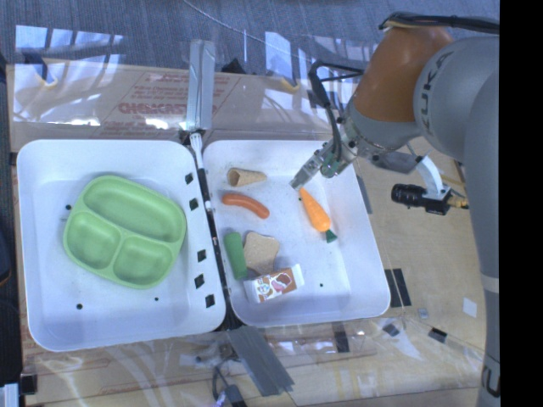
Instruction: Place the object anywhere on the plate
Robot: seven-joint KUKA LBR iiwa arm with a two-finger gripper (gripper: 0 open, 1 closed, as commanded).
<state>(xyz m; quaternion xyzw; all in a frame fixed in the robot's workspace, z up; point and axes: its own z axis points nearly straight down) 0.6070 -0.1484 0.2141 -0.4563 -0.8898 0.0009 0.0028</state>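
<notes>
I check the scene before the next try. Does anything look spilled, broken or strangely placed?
Nothing stands out. The green plate lies flat in the left bin, and the carrot and other toy foods lie apart in the right bin.

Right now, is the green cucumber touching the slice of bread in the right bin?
Touching. The camera view shows the cucumber lying against the bread slice's left edge with no white bin floor between them.

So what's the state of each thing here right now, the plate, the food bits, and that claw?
Green divided plate: lying flat in the left bin, nothing on it.
Carrot: lying in the right bin, just below the gripper.
Sausage: lying flat, untouched.
Cone: on its side.
Bread slice: lying flat.
Green cucumber: lying beside the bread.
Milk carton: tipped on its side.
Gripper: above the carrot, holding nothing.
</notes>
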